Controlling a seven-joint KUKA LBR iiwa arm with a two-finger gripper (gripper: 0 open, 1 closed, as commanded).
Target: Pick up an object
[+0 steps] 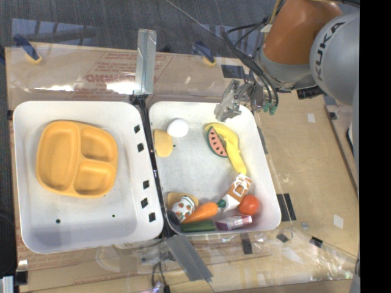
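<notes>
My gripper point(228, 110) hangs over the far rim of the right bin point(201, 176), just above the watermelon slice point(215, 141) and the banana point(234, 149). Its fingers stand open with nothing between them. A white egg point(178, 127) and a tan round piece point(162, 143) lie at the bin's far left. Along the near edge are a carrot point(205, 211), a red tomato point(248, 205), a small orange-and-white carton point(239, 188), a purple packet point(234, 223), a green vegetable point(198, 227) and a white patterned ball point(183, 208).
The left bin point(36, 224) holds a yellow divided plate point(76, 158). A grey tape strip point(145, 63) runs up from the gap between the bins. The arm's orange band point(296, 26) and cables sit over the bench at the far right.
</notes>
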